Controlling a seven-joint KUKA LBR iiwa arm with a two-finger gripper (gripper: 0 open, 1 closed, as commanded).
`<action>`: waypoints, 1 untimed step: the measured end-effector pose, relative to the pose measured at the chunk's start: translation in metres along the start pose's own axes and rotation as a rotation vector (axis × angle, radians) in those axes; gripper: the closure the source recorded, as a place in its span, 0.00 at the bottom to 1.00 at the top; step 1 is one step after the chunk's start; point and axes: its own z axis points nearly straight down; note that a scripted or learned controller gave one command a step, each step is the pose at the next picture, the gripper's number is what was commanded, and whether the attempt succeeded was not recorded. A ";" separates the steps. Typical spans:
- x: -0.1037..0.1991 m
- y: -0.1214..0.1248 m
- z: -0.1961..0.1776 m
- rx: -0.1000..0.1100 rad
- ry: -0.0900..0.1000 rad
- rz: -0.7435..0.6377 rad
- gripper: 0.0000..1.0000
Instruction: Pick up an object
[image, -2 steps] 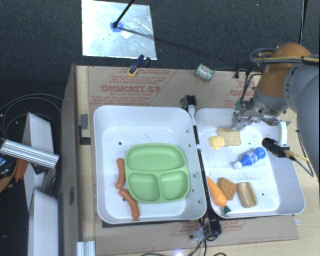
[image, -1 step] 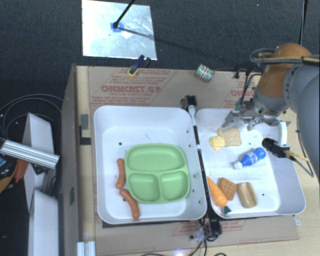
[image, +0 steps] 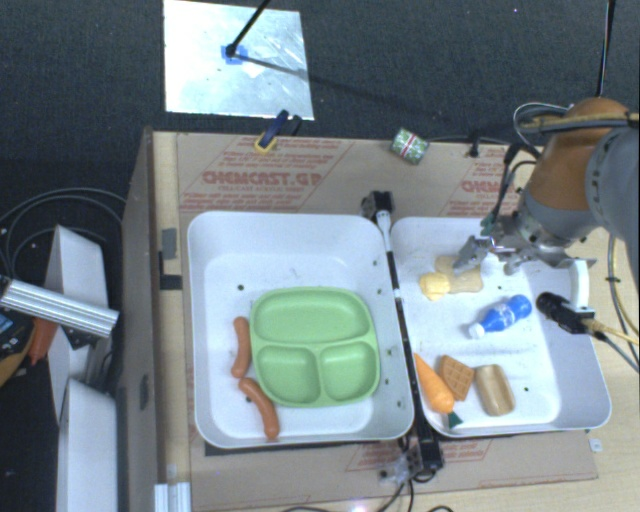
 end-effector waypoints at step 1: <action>-0.021 -0.031 0.024 0.002 0.000 0.000 0.00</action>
